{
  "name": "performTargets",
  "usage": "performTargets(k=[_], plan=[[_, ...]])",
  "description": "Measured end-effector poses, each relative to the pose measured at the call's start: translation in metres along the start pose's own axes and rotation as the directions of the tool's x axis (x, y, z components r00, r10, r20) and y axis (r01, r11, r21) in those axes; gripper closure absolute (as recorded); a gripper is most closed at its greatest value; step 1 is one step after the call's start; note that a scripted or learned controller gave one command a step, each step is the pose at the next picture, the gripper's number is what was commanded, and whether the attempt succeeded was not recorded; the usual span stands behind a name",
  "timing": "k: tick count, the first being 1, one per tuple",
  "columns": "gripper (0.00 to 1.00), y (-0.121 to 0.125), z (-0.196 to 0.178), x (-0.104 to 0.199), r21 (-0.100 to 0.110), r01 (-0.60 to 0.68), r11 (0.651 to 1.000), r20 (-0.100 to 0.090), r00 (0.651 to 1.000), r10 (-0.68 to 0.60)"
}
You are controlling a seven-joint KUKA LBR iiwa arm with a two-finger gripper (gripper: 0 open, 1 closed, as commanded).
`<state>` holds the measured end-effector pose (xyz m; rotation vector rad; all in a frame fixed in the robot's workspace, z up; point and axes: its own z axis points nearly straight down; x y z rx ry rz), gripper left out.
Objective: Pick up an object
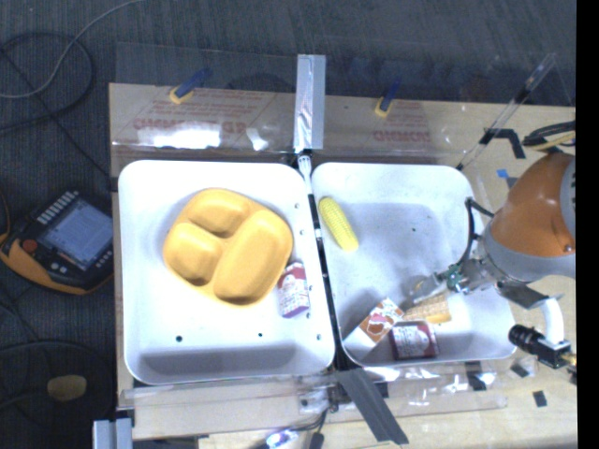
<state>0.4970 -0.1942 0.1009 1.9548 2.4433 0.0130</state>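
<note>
The claw [418, 291] hangs low in the right bin [393, 190]; whether it is apart or together, I cannot tell. A carton [379, 323] and can [413, 340] lie just beside it.

You see two white bins [150, 363] on a pale wood tabletop [449, 419]. The big lumpy bread [227, 246] is golden yellow, the corn cob [337, 223] brighter yellow. The small bottle [294, 291] shows a red and white label, the carton [379, 323] red and cream, the can [413, 340] dark red. The arm [538, 218] wears orange over grey.
</note>
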Motion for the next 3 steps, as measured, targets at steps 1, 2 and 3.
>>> performTargets(k=[1, 2, 3], plan=[[1.00, -0.014, -0.044, -0.006, 0.016, -0.021, 1.000, -0.005, 1.000, 0.021], [1.00, 0.012, -0.084, 0.027, 0.014, 0.055, 0.998, -0.006, 0.998, -0.055], [1.00, 0.069, -0.111, 0.094, 0.016, 0.005, 1.000, -0.005, 1.000, -0.005]])
